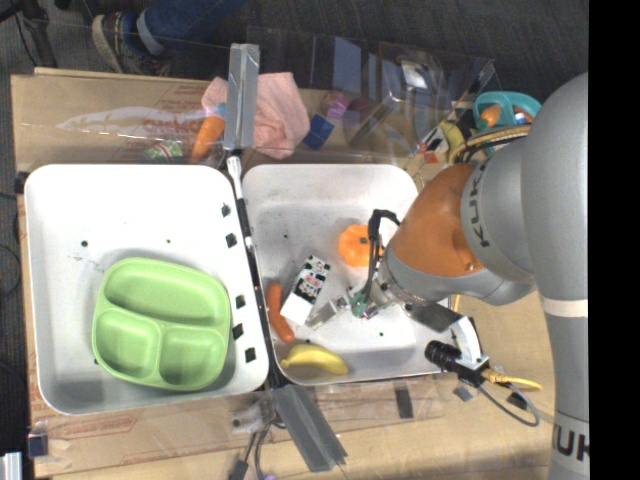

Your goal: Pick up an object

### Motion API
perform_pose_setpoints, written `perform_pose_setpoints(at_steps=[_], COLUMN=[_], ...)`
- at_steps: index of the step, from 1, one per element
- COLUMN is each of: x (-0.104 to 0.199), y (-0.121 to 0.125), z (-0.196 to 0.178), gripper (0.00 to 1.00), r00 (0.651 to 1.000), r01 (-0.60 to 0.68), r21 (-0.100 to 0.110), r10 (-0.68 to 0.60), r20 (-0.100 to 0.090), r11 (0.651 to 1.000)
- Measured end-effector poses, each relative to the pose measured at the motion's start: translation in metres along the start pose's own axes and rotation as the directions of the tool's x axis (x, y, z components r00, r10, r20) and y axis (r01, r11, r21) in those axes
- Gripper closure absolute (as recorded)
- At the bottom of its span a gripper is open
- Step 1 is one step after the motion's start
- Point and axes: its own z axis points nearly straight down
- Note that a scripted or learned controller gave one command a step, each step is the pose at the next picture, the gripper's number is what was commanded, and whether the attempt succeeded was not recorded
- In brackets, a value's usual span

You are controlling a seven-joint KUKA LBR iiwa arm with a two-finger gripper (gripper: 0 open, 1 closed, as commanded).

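Note:
My gripper (340, 306) reaches from the right into the right bin (300, 193), low over its floor. Its metal fingertips sit just right of a small white box with a black checkered print (307, 286). An orange round fruit (354, 244) lies just above the gripper, partly behind a black cable. An orange carrot-like stick (277, 311) lies left of the box, and a yellow banana (313, 362) rests at the bin's front wall. Nothing shows between the fingers.
The left bin (60, 208) holds a green three-section plate (162, 322). Behind the bins lie a pink cloth (270, 108), plastic bags and small toys. The grey arm and its orange band (445, 230) cover the right bin's right side.

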Motion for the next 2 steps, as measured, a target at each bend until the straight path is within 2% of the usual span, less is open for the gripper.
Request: perform_pose_setpoints(at_steps=[1, 2], x=[-0.019, -0.015], y=[0.080, 0.157], z=[0.000, 0.002], gripper=[0.00, 0.00], r00=[0.958, 0.973], r01=[-0.286, -0.233], r21=[-0.001, 0.021], r10=[0.286, 0.233], r20=[0.002, 0.002], r11=[0.958, 0.972])
